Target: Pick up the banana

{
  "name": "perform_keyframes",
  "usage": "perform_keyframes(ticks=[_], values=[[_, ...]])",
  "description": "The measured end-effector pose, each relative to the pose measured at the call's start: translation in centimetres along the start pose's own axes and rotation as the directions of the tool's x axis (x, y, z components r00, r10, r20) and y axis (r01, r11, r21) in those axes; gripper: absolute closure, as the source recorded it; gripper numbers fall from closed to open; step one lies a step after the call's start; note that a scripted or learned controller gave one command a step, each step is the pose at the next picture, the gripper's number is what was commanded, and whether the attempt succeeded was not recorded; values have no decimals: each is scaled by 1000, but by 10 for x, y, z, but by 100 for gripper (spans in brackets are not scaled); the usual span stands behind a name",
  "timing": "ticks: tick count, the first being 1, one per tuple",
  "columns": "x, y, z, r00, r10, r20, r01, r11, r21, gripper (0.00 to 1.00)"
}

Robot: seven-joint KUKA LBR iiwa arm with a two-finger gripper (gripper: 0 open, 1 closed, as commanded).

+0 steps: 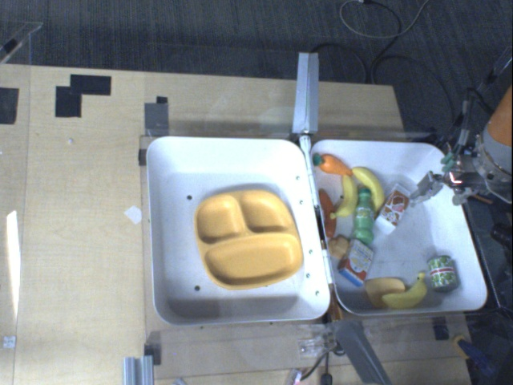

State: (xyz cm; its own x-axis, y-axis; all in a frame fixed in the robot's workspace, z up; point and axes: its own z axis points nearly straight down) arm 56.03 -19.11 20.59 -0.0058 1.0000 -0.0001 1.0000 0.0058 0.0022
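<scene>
Even, bright overhead light, soft shadows inside the white bins (160,239), slightly soft focus throughout.

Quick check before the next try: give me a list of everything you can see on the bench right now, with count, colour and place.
bins: 2, white, side by side on the bench
divided plate: 1, yellow, middle of the left bin
bananas: 2, yellow, right bin; one near the back left, one at the front edge
carrot: 1, orange, back left corner of the right bin
green bottle: 1, green, beside the back banana
small cartons: 2, red and white, one mid-bin, one toward the front left
can: 1, green label, front right of the right bin
bread-like piece: 1, tan, against the front banana
cable: 1, light, on the dark floor behind
tool: 1, grey, over the right bin's back right part, apart from both bananas
</scene>
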Motion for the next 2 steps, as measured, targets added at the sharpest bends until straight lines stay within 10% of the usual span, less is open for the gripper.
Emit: perform_keyframes(ticks=[1,2], values=[[17,62,98,1000,20,5,-20,1000,-24,0],[19,65,87,1000,14,5,-14,1000,-28,100]])
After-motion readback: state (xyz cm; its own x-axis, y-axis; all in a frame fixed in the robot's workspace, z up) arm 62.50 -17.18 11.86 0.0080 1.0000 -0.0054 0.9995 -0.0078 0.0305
